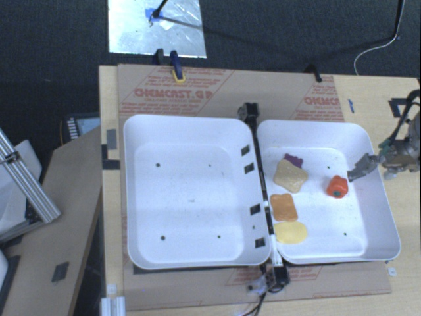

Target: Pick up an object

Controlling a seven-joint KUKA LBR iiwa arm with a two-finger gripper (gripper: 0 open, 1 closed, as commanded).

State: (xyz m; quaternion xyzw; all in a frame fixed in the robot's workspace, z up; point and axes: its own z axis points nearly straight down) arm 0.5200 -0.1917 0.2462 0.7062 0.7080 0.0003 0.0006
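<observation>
The right bin (355, 242) holds several small objects. A red-orange round piece with a green top (337, 187) lies right of centre. A tan, bread-like piece (289, 175) rests by the divider, with a small purple piece (293, 158) just behind it. An orange square piece (283, 206) and a yellow oval piece (290, 232) lie in front of it. My gripper (364, 166) hangs over the bin's right rim, a little right of and above the red-orange piece, with nothing seen in it.
The left bin (191, 189) stands beside the right one, joined by a black hinge strip (258, 176). Both rest on cardboard (197, 91) over the wooden bench. A shiny metal sheet (156, 17) lies at the back.
</observation>
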